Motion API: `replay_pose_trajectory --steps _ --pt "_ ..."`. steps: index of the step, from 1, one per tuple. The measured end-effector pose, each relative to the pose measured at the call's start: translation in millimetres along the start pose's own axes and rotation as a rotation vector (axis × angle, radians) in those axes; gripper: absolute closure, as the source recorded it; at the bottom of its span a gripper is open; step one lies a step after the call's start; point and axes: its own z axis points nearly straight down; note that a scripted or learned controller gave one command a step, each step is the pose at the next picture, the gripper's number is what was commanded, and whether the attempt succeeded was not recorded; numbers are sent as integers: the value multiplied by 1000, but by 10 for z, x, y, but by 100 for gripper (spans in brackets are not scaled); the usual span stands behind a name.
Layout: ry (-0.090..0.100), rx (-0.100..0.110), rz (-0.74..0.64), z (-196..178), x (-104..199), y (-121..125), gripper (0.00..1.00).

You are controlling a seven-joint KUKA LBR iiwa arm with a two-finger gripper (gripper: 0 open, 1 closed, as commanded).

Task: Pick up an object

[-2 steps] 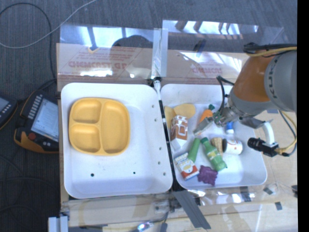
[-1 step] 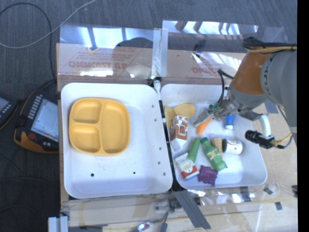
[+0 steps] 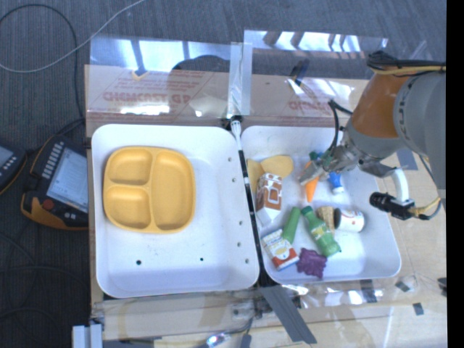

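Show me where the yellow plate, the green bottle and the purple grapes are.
yellow plate (image 3: 149,188), camera view, on its centre divider.
green bottle (image 3: 320,231), camera view, on its body.
purple grapes (image 3: 311,262), camera view, on the bunch's middle.

behind the bins i see a cardboard sheet (image 3: 156,96) with faded red lettering, mirrored or upside down; i cannot read it. more red print sits on the cardboard (image 3: 308,100) behind the right bin, also unreadable. the small cartons (image 3: 270,191) carry print too small to make out.
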Motion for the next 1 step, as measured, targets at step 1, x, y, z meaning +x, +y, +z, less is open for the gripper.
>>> replay_pose_trajectory --steps 1 --pt "3 31 146 -758 341 612 100"
